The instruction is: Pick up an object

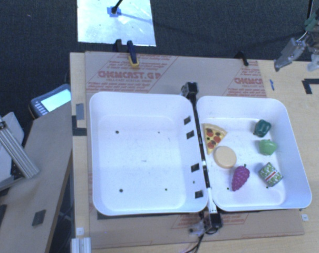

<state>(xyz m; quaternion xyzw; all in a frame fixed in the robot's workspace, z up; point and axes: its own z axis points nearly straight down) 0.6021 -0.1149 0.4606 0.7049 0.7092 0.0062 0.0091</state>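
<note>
The hand (299, 49) sits at the far right corner of the view, raised well above the tabletop (286, 73) and off beyond the back rim of the right bin (293, 141). Only a grey, angled part of it and some fittings show, partly cut by the frame edge, so I cannot tell how far it is open or whether it has hold of anything.

Below and nearer the camera than the hand lies the right bin, carrying five small things. Closest to the hand, along the bin's right side, are a dark green pepper-like piece (262, 127), a lighter green piece (268, 147) just in front of it, and a small can (270, 174) with a green and red label, lying tilted. Farther from the hand, near the divider between the bins, are a pizza slice (214, 136) with red dots, a round tan disc (225, 156) just beside it, and a purple grape bunch (240, 177) in front of the disc. None touches the hand.

The left bin (143, 152) lies farthest from the hand, across the divider, showing its white floor with a few dark dots.
</note>
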